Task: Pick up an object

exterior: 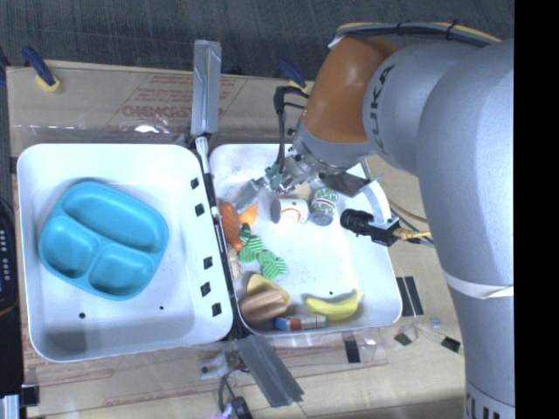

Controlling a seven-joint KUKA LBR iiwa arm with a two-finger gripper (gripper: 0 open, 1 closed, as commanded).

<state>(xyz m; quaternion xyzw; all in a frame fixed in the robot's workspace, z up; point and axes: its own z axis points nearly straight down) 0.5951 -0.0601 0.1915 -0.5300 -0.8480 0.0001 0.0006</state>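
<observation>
My gripper (281, 182) hangs low over the back of the right bin (376, 273), under the orange wrist band. Just in front of it lie a white ball-like object (293, 209) and a small green-and-white can (325, 206). Against the bin's left wall lies an orange carrot-shaped toy (229, 221), with a green striped object (259, 253) in front of it. Along the front edge sit a brown bread-like piece (262, 300), a yellow banana (334, 304) and a small tube (297, 323). The wrist hides part of the bin's back.
The left bin (52, 321) holds a blue divided plate (103, 238). A grey divider bar (206, 85) stands between the bins at the back. Black clips (206, 264) line the shared wall. The arm's grey body covers the right side.
</observation>
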